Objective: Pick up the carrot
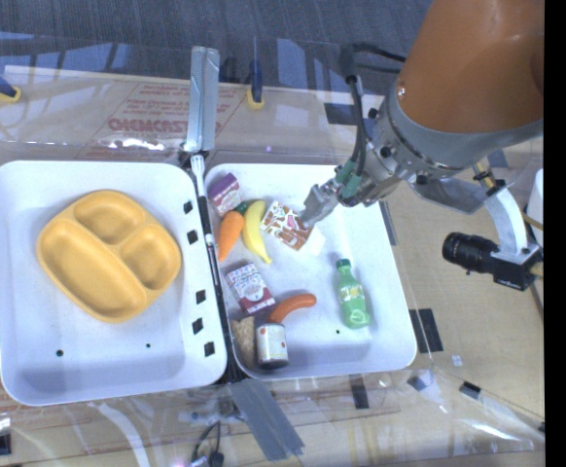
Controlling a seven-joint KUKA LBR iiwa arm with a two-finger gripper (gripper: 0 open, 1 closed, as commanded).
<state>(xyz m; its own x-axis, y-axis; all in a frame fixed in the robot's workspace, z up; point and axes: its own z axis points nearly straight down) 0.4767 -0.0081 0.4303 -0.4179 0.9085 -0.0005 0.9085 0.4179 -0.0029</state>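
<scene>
Camera view has the carrot [229, 233] lying against the right bin's [392, 290] left wall, touching the banana [255, 230], so room to grasp is tight; the gripper [318, 205] hangs nearby above a snack packet [285, 227], grip state impossible to tell

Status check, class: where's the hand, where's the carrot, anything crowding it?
Hand over the snack packet, right bin. Carrot lies free by left wall. Banana tight alongside it.
</scene>
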